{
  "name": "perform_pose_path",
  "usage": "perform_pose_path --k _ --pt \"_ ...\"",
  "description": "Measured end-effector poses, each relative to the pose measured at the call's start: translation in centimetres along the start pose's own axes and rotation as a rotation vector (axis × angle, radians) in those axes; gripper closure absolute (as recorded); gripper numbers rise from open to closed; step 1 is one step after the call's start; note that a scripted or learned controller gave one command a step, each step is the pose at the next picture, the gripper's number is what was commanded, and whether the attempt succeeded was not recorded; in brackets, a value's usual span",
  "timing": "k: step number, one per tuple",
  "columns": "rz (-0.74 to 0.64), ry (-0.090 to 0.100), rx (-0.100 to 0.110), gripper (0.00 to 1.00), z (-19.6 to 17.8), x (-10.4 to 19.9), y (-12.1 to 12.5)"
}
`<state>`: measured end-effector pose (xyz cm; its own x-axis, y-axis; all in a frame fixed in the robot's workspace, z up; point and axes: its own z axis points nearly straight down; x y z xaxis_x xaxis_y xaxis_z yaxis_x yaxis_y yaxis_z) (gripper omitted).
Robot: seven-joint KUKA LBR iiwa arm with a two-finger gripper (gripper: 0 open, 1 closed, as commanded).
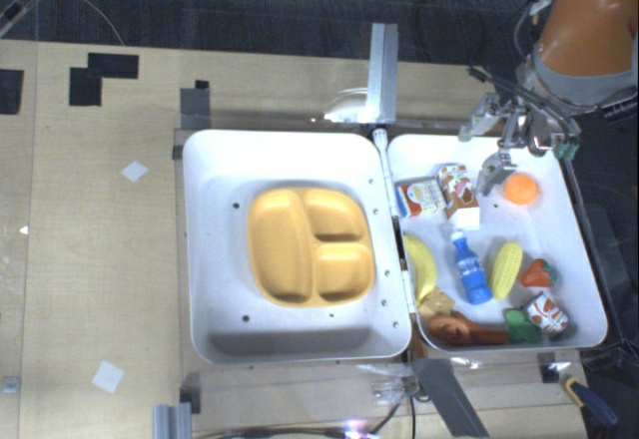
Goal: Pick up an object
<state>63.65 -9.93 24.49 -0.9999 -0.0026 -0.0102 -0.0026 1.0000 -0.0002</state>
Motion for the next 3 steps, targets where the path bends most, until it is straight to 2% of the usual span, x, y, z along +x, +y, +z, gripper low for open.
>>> perform_pose_path --k 1,2,3 --pt "0.083 0.004 0.002 0.0 5.4 1.8 -9.6" --pt "-0.006 -0.005 0.003 0.0 15.5 4.8 -10.7" --pt "0.275 -0.004 0.003 0.0 15.5 7.6 -10.6"
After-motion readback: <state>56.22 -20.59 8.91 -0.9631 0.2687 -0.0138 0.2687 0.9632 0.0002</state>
